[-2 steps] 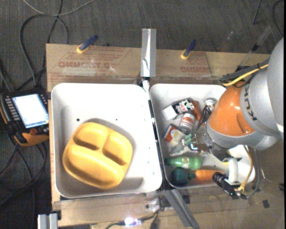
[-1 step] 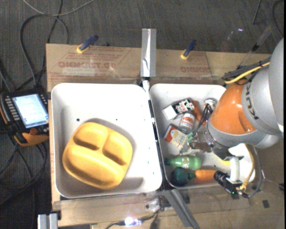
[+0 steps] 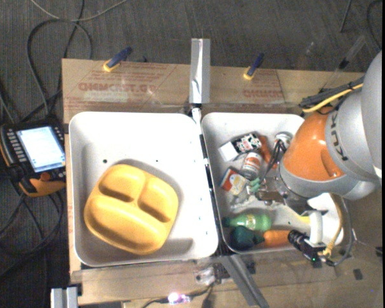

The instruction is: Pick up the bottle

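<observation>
Check the gripper (image 3: 264,191) first: it hangs low over the middle of the right bin (image 3: 212,172), among the clutter, with the orange band (image 3: 311,156) directly behind it. The arm hides most of the tool. You cannot tell whether it is open or shut, and nothing can be seen held in it.

Locate the bottle (image 3: 249,221). It lies on its side near the front wall of the right bin, green and yellow, just below the gripper and apart from it. A dark green piece (image 3: 244,237) and an orange piece (image 3: 276,237) lie just beyond the bottle on the side away from the gripper. Packets and a can (image 3: 250,165) lie around the gripper on the far side.

Status, as a judgement: the pick is not yet done. The bottle rests on the bin floor. The approach appears close but off target. What is left is alignment over the bottle, closure and lift.

The left bin (image 3: 77,172) carries a yellow tray (image 3: 132,207), well clear of the gripper.
</observation>
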Robot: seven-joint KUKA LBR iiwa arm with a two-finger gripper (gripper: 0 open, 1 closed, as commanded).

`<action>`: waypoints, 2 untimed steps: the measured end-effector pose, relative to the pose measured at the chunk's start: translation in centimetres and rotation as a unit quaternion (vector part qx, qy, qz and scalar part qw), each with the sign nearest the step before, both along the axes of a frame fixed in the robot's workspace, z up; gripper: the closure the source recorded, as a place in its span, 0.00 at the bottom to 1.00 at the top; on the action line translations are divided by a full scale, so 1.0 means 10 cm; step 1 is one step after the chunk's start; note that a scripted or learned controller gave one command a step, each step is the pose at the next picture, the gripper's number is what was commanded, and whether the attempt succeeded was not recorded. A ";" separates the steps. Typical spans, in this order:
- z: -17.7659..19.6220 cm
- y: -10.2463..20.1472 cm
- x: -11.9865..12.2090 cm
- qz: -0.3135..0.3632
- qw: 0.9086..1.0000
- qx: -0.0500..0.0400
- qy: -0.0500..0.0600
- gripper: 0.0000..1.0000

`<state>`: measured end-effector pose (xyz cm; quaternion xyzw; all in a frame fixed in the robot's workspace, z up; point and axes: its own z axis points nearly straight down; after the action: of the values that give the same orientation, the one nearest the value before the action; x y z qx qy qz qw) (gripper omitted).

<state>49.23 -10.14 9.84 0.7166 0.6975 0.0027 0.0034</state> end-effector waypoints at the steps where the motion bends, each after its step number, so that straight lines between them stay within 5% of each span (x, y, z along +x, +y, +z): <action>1: -0.08 -0.02 -0.03 -0.076 0.997 0.001 -0.003 0.00; 2: 0.00 -0.02 -0.04 -0.076 0.997 0.001 -0.002 1.00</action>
<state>48.79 -10.38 9.87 0.7676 0.6409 0.0041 0.0044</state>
